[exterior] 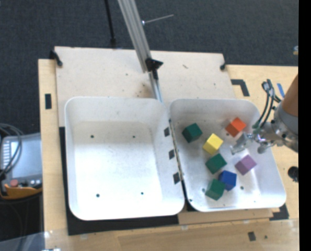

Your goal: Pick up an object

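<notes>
you are looking down on a tabletop (48, 140) with two shallow white bins side by side. the left bin (118, 156) holds no blocks; the right bin (265, 192) holds seven small cubes. the arm enters from the right, and its end effector (248, 143) hangs over the bin's right half — whether it is released or clenched cannot be told here, and nothing is visibly held in it.

the nearest cubes flank it: a purple cube (245, 164) just below, toward the near rim, and an orange cube (236, 126) just above, toward the far wall. a yellow cube (213, 143) sits to its left. further left and lower lie three green cubes and a blue cube (228, 179) — the blue one touches a green one, so the purple cube, standing apart, looks the easier target.
</notes>
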Controlling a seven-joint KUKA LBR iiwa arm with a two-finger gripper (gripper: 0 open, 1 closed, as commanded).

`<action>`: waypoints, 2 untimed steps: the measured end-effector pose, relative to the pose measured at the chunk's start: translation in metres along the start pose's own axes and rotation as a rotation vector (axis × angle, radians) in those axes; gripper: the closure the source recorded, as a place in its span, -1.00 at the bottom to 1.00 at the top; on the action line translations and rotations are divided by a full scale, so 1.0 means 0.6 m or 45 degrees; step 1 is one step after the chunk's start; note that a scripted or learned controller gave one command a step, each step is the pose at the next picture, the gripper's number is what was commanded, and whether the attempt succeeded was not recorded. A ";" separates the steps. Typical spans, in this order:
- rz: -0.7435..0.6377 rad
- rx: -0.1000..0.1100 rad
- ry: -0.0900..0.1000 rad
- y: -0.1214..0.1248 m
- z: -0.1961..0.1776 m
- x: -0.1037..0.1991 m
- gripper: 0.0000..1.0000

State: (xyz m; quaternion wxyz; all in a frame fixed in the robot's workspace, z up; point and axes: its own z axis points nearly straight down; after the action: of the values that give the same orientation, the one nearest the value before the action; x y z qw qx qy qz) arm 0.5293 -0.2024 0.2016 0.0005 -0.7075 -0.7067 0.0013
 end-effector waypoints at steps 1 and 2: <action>0.001 0.001 0.001 -0.003 0.070 -0.002 -1.00; 0.006 -0.010 0.000 0.001 0.047 -0.003 1.00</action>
State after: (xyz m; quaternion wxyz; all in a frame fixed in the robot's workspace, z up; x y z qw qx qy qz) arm 0.5298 -0.2041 0.1731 -0.0024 -0.7093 -0.7049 -0.0016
